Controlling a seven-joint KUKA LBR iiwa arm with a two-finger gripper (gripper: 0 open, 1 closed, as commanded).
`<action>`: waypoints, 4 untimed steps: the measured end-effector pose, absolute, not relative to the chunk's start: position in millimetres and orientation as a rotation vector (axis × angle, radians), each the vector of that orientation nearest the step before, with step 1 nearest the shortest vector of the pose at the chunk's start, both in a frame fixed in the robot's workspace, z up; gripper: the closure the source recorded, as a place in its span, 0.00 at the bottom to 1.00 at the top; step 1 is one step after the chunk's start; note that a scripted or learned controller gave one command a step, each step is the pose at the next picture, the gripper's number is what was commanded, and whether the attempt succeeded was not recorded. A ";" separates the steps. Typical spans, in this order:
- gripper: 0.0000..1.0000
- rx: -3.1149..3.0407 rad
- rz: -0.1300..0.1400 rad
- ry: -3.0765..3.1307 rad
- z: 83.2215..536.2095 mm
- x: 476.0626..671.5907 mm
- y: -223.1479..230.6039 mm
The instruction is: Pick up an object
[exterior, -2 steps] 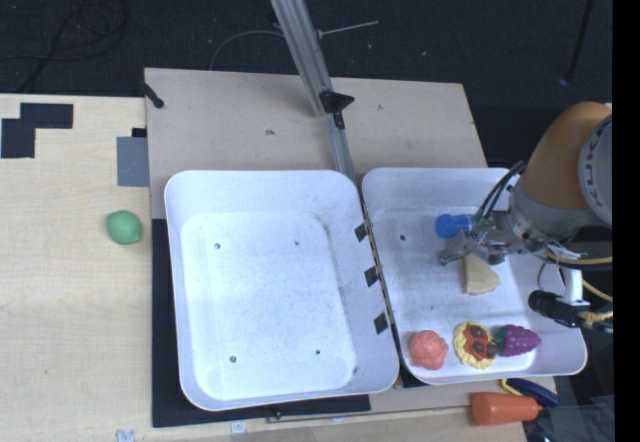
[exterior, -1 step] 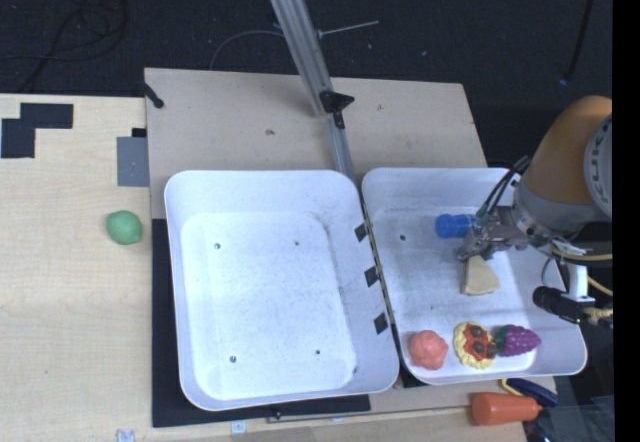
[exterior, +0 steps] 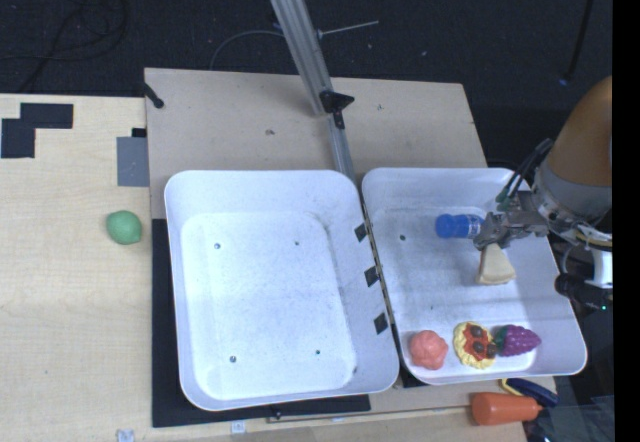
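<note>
Gripper (exterior: 497,235) low over right bin (exterior: 420,192), upper right part.

- Blue bottle-like object (exterior: 457,226): lying on its side, just left of the gripper, near or touching.
- Tan wedge (exterior: 495,267): directly below the gripper, flat on the floor; contact unclear.
- Pink-orange lump (exterior: 428,349): well below and left, by the near wall.
- Yellow-red item (exterior: 474,344) and purple grape cluster (exterior: 517,339): side by side, well below the gripper.

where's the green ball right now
The green ball lies on the bench outside both bins, at the camera view's left, just left of the left bin and far from the gripper.
</note>
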State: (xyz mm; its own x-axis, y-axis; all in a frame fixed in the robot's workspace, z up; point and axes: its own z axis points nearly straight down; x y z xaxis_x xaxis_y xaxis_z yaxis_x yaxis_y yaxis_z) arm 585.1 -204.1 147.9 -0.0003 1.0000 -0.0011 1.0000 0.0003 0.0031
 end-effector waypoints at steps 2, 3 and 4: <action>1.00 2.219 0.003 2.219 243.8 595.6 -204.4; 1.00 2.219 0.000 2.225 235.8 601.9 -161.1; 1.00 2.219 0.000 2.226 232.1 603.6 -116.7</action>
State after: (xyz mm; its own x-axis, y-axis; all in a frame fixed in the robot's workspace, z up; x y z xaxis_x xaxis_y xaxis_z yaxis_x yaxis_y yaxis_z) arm 603.6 -116.7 232.1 -0.0031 1.0000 0.0010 1.0000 0.0031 -0.0010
